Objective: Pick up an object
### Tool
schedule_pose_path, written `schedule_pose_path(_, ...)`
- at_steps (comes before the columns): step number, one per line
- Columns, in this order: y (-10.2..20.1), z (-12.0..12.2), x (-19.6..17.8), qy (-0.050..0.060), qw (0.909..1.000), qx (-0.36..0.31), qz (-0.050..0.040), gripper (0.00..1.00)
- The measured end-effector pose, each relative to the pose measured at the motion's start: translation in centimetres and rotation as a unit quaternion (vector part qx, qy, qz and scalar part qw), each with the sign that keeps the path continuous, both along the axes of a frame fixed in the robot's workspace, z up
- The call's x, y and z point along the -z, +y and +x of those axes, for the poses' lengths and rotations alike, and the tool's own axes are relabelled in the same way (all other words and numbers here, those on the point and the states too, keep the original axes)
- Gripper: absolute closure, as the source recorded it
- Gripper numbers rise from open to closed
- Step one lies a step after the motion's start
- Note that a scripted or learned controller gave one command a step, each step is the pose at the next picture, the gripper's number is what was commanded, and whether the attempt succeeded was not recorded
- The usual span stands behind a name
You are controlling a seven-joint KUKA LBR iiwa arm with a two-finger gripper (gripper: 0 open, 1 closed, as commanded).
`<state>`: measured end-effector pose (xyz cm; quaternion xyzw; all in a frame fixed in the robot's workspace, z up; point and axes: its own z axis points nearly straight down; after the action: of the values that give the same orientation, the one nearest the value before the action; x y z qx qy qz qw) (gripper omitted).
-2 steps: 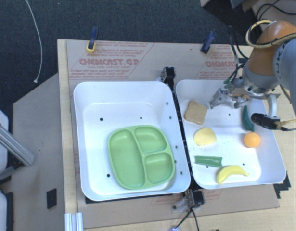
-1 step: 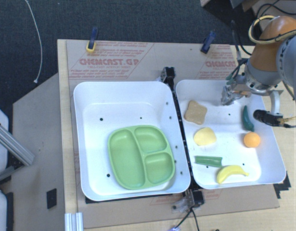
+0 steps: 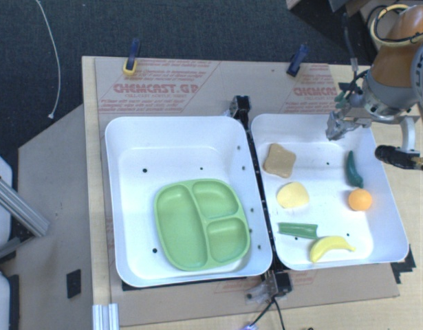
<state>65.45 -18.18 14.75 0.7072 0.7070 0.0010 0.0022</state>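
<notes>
- Nearest us, at the front of the right white plastic bin [image 3: 397,243], lies a yellow toy banana [image 3: 331,247], long axis roughly left-right, with a short green stick-shaped piece [image 3: 298,230] just behind it to the left.
- Same bin, further back: a pale yellow round piece [image 3: 292,195], a tan toast-like square [image 3: 279,159], an orange ball [image 3: 360,200] and a dark green slender pepper-shaped toy [image 3: 353,170] lying front-to-back by the right wall.
- Left white plastic bin [image 3: 122,139] holds one thing, a light green three-compartment plate [image 3: 201,222], compartments bare.
- We place the gripper [image 3: 335,130] over the back right part of the right bin, arm reaching in from the right; it pinches nothing we can see, and whether it is spread or pressed together we cannot tell.
- All candidate objects lie forward of the gripper, toward the camera. We judge the pepper-shaped toy nearest, just forward and to the right; the toast next, forward-left.
- Nothing is lifted yet; the pick has not begun, by our reading.
</notes>
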Motion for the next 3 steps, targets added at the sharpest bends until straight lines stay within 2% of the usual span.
schedule_pose_path(1, -0.1, -0.1, -6.5, -0.003, 1.0, 0.0, -0.001, 1.0)
schedule_pose_path(2, -0.1, 0.0, -8.1, 0.0, 1.0, -0.001, -0.0004, 1.0)
schedule_pose_path(3, 4.9, 0.4, -9.1, 0.001, 1.0, -0.003, 0.0006, 1.0)
